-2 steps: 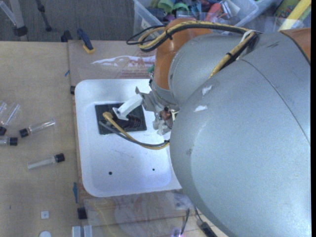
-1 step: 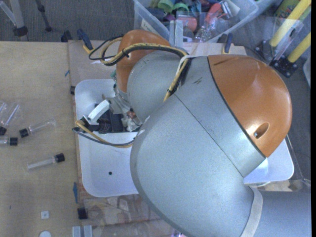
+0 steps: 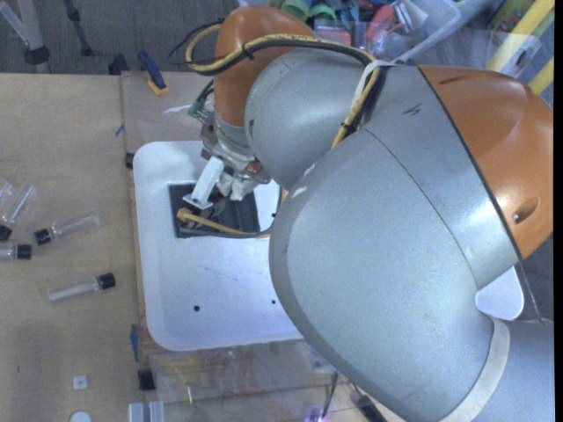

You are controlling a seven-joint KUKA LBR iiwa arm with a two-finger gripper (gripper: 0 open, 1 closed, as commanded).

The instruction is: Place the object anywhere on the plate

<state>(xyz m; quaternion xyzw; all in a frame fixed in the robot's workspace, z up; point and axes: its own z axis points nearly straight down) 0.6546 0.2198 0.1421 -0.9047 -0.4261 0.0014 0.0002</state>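
Arm [image 3: 396, 236]: rounded grey shells, orange bands; yellow and black cables [image 3: 264, 49] looped beside upper orange band.

Tabletop [image 3: 62, 341], light wood, runs from 7 to 10 o'clock. Clear vials with black caps lie scattered at 9 o'clock: one [image 3: 81, 287] nearest the white bin [image 3: 167, 315], one [image 3: 62, 230] above it, others at the frame's left edge. Blue clamp [image 3: 151, 73] sits at 11 o'clock. Clear tub [image 3: 413, 11] of mixed colourful items at 12 to 1 o'clock. Yellow tube [image 3: 521, 26] at 1 o'clock, leaning.
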